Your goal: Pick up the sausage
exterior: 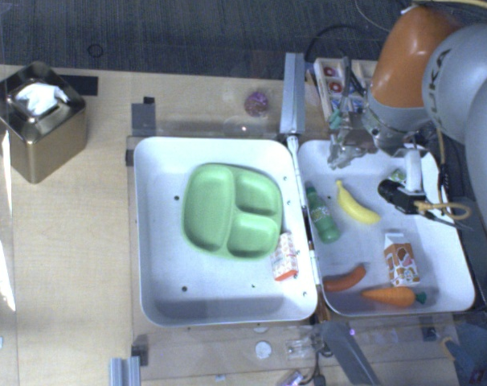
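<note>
The claw (345,153) hung over the far part of the right bin (364,244), close to the wall shared with the other bin. Its tip was small and blurred against the white floor, so I could not tell whether it was released or clenched.

Just below the claw in the view lay a yellow banana (356,204). Beside it, a green bottle (322,214) lay along the shared wall; whether it touched that wall was not clear.

Further from the claw, towards the near wall of the same bin, lay the sausage (345,279), reddish brown and slightly bent, well apart from the claw. An orange carrot (388,297) lay just beside it, and above the carrot a small carton (401,262) with print too small to read. The grey arm covered the bin's far right corner.

Across the wall, in the left bin (163,240), a red and white packet (286,257) lay next to a green divided plate (232,208). Farthest from the claw, a brown box (36,121) with something white in it stood on the bench.
</note>
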Controlling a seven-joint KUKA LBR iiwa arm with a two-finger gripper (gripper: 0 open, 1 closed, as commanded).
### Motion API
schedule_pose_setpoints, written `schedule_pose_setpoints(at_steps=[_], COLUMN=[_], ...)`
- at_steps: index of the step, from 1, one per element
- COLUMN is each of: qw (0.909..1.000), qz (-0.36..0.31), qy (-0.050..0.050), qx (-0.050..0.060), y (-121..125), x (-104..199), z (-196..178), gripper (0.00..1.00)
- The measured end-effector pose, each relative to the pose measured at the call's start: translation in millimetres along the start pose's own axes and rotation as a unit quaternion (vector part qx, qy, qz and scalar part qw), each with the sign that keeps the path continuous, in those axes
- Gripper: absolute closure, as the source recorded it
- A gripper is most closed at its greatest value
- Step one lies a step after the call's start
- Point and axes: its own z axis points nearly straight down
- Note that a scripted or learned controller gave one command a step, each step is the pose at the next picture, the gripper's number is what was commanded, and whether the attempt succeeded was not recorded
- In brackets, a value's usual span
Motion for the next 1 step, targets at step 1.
schedule_pose_setpoints(at_steps=[1], qw=[1.0], qz=[0.0], qy=[0.0], qx=[0.0], y=[0.0], x=[0.0], z=[0.0], gripper=[0.0])
